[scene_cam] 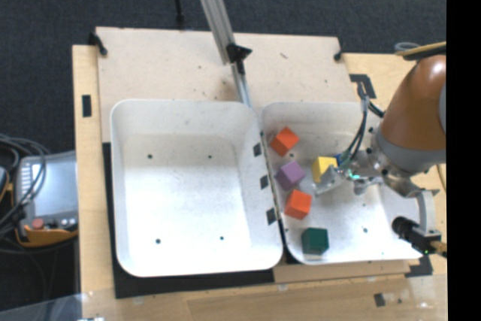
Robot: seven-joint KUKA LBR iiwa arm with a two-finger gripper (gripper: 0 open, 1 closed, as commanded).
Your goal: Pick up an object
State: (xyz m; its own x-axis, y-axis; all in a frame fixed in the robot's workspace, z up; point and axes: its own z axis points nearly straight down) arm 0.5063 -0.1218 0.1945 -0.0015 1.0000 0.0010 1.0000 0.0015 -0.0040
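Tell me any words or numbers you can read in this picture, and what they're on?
None can be read.
The blocks carry no letters: the yellow block, the purple block and the green block are plain.
The grey box at the left edge is too blurred to read.

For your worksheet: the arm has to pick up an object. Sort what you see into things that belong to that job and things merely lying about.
Job: gripper; yellow block; purple block; two orange blocks; green block; right bin.

Lying about: left bin; metal rail; handheld controller.

Orange, purple, yellow, green blocks (288,174)
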